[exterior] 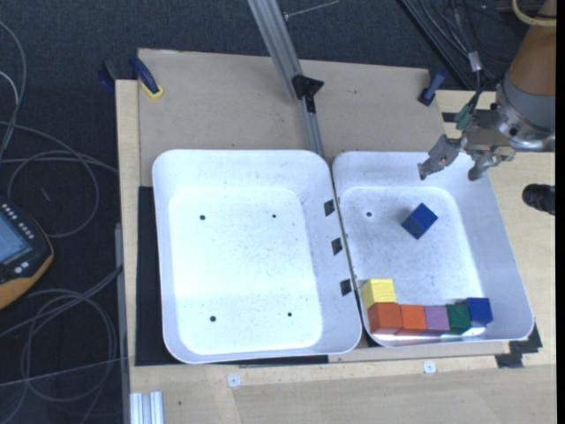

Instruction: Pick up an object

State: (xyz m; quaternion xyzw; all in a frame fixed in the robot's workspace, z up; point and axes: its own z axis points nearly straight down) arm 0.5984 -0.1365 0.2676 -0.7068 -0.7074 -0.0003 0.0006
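Observation:
A blue cube (420,220) lies alone in the upper middle of the right bin (499,237). Along that bin's front wall sits a row of blocks: yellow (380,291), orange-red (384,316), orange (412,316), purple (437,317), green (458,314) and a second blue one (478,309). My gripper (459,162) hangs above the bin's back right part, up and to the right of the lone blue cube. Its two fingers are spread apart with nothing between them.
The left bin (238,254) stands beside the right one, joined by black clips (336,246). A slanted metal pole (278,42) crosses the bench behind the bins. Blue clamps (146,76) sit at the bench's back corners. Cables lie on the floor at left.

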